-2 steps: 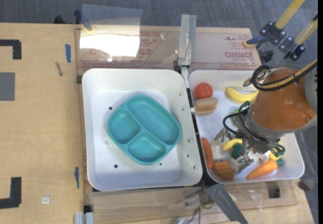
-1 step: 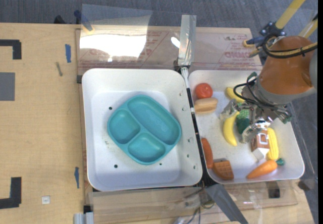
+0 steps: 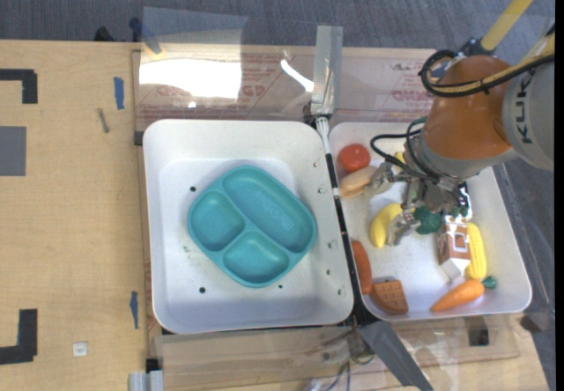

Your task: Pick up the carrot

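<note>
The carrot (image 3: 458,295) is orange with a green top. It lies flat at the front right corner of the right bin (image 3: 515,239). My gripper (image 3: 408,215) hangs over the middle of that bin, under the orange wrist band. It is up and to the left of the carrot and well apart from it. The gripper is just right of a yellow banana (image 3: 383,225) and next to a small green item (image 3: 430,221). I see nothing held in it.
The right bin also holds a red tomato (image 3: 354,156), a bun (image 3: 357,180), a reddish sausage (image 3: 361,264), a brown waffle piece (image 3: 390,296), a corn cob (image 3: 477,250) and a small carton (image 3: 453,250). A teal divided plate (image 3: 253,224) sits in the left bin (image 3: 167,292).
</note>
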{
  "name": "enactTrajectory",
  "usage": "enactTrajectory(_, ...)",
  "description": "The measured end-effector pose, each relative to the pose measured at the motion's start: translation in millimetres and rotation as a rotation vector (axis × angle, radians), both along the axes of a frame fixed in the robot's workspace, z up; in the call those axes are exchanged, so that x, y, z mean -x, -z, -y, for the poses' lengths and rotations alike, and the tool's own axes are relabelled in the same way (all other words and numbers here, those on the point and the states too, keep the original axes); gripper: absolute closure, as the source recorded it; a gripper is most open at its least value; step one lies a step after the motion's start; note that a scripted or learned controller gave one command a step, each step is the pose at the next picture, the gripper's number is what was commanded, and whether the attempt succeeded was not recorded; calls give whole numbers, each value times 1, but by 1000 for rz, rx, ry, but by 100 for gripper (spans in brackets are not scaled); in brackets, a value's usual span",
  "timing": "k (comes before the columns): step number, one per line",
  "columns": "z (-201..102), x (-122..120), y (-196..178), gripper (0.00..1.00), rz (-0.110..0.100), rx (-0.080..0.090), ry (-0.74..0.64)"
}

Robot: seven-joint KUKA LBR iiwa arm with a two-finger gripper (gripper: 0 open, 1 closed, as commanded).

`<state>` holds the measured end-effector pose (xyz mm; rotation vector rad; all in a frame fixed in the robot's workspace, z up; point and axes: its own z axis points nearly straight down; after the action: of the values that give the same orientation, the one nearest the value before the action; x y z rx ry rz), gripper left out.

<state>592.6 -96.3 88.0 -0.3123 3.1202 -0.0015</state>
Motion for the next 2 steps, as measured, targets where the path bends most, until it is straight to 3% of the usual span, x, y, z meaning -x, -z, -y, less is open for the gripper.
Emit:
enactTrajectory(1, -1, -2, -13, 100, 9, 0, -2)
enactTrajectory(2, 84, -39, -150, 100, 13, 7, -107)
